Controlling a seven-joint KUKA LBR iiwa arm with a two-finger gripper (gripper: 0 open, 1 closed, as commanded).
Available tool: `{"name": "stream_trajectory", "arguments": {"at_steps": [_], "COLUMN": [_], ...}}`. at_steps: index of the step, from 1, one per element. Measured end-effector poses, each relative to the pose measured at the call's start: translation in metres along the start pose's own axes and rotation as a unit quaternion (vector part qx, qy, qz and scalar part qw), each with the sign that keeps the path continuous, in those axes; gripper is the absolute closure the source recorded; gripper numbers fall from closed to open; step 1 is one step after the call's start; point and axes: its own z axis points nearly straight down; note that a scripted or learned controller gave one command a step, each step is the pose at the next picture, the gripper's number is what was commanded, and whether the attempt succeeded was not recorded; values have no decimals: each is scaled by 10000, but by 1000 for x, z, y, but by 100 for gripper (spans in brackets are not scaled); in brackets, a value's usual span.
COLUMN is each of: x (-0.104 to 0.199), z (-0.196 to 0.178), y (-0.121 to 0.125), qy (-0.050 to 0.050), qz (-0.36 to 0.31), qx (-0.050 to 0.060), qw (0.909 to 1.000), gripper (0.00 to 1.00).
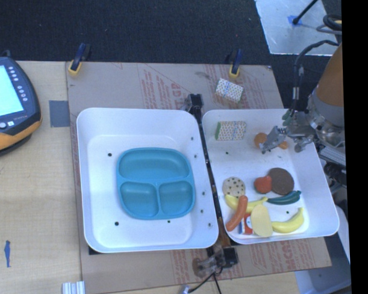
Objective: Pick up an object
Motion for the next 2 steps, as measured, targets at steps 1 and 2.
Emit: {"name": "stream_trajectory", "arguments": {"at_steps": [1, 2], "x": [-14, -17], "z": [117, 107], "y": [-22, -21], "qy": [-10, -29], "qz": [-8, -30], "qx": [-14, -11], "qw": [10000, 10000], "gripper": [0, 100]}}
